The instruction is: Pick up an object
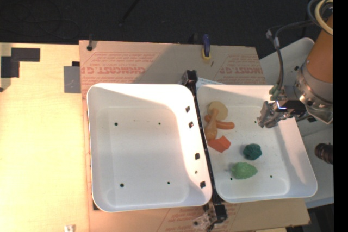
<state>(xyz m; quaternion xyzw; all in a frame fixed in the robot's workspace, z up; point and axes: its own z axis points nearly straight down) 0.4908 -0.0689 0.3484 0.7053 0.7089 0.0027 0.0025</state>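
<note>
- The arm (321, 68) is cut off at the right edge; whether the gripper (267, 118) is open or closed cannot be told.
- The dark green object (252, 151) lies in the right bin (304, 171), near its right edge, just below the gripper and apart from it.

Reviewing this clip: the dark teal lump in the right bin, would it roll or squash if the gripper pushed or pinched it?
The dark teal lump looks rounded and knobbly, so a sideways push would probably roll it a little rather than slide it. Its rough surface suggests it should not be slippery. It sits apart from the green lump and the gripper, so a nudge would likely move it alone. Softness cannot be told.
</note>
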